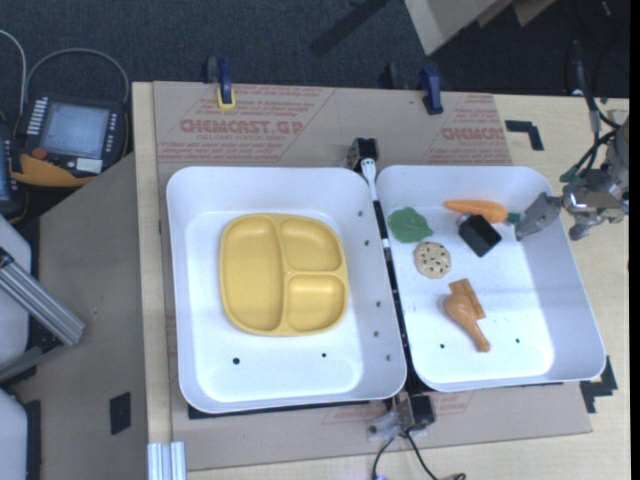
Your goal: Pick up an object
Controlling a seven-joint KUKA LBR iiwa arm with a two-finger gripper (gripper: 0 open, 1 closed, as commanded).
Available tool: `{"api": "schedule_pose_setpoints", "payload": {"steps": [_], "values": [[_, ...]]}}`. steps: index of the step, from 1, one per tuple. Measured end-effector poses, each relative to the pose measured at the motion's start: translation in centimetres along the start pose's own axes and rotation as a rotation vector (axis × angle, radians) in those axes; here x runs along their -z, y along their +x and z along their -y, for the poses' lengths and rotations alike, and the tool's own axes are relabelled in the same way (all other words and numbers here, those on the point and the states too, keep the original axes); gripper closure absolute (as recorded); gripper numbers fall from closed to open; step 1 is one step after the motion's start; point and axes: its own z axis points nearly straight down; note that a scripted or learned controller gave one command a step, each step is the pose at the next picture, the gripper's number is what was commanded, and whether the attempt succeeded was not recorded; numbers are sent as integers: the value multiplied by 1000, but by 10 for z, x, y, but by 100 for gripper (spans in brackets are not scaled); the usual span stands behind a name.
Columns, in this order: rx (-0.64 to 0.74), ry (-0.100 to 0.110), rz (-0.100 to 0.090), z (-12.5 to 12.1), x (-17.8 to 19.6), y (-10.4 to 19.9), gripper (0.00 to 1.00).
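Two shallow white bins sit side by side on a cardboard-covered worktop (300, 118), seen from above at a slant. The left bin (190, 268) holds a yellow plate (284, 273) with three compartments, lying flat near its middle. The right bin (560, 308) holds five small things. Taking the black block (479, 235) in its upper part as the landmark: an orange carrot (477, 208) lies just above it, nearly touching; a green leaf (409, 224) lies to its left, near the wall between the bins; a round speckled cookie (432, 259) lies down and to the left of it, just below the leaf; a tan drumstick (467, 313) lies below it, well apart, pointing down to the right. The gripper (540, 215) reaches in from the right edge, just right of the block and the carrot's tip, at the right bin's upper right rim. Nothing shows between the jaws, and I cannot tell whether they are spread or closed.
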Motion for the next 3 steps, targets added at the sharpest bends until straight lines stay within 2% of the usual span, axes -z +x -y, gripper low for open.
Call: {"api": "schedule_pose_setpoints", "payload": {"steps": [1,3], "values": [[3,-9,3,-2,5,0,0],[1,-2,-1,-4,-128,-3,0]]}}
